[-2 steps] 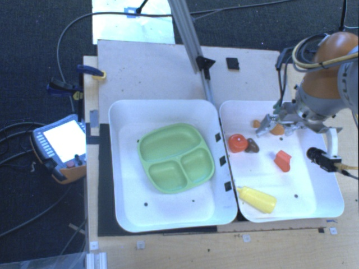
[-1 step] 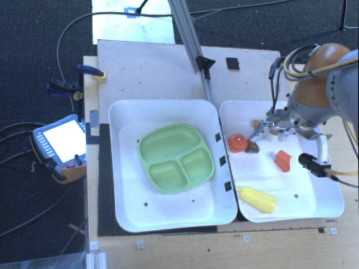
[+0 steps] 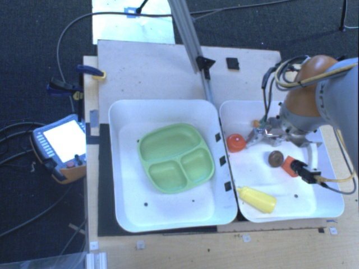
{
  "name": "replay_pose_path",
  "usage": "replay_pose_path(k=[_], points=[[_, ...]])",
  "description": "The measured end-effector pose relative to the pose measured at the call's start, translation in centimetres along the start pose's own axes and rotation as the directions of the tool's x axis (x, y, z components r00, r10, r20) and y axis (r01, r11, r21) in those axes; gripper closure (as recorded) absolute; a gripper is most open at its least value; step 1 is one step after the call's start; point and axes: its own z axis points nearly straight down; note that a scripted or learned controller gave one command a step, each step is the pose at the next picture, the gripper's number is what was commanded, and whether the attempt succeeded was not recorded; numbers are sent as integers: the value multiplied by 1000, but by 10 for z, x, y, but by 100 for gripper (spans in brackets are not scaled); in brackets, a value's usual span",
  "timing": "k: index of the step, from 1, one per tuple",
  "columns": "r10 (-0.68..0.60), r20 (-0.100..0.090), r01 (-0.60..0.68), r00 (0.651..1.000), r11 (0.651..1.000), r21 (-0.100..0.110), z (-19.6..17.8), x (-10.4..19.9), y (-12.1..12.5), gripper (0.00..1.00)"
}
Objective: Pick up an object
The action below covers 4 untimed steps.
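The pincer (image 3: 259, 132) is hovering in the right white bin (image 3: 291, 213); whether it is clenched, I cannot tell. The small round orange plastic piece (image 3: 236, 143) is lying just beside it, lower-left.

Hidden, cut off or too small to read

Arm (image 3: 336, 91) cut off by the right edge, upper links out of frame; gripper (image 3: 263, 132) too small and cluttered by cables to tell how the fingers stand; part of the right bin (image 3: 303, 212) back wall covered by the wrist; orange block (image 3: 289, 166) partly overlapped by a black connector, shape unclear; brown round thing (image 3: 275, 158) too small to identify; metal pole (image 3: 188, 29) running out past the top edge; handheld screen (image 3: 60, 144) washed out, nothing legible on it; blue clamp (image 3: 90, 72) partly tucked behind the board edge; floor cables leaving the left edge
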Motion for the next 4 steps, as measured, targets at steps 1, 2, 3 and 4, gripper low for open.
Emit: replay_pose_path(k=[1, 2, 3, 4], points=[[0, 3, 0, 1000, 1000, -6, -14, -1, 2, 100], [1, 1, -1, 1000, 1000, -4, -76, -9, 6, 100], [-4, 0, 4, 1000, 1000, -3, -130, -9, 8, 100], [-9, -3, 9, 1000, 1000, 2, -143, 40, -5, 100]])
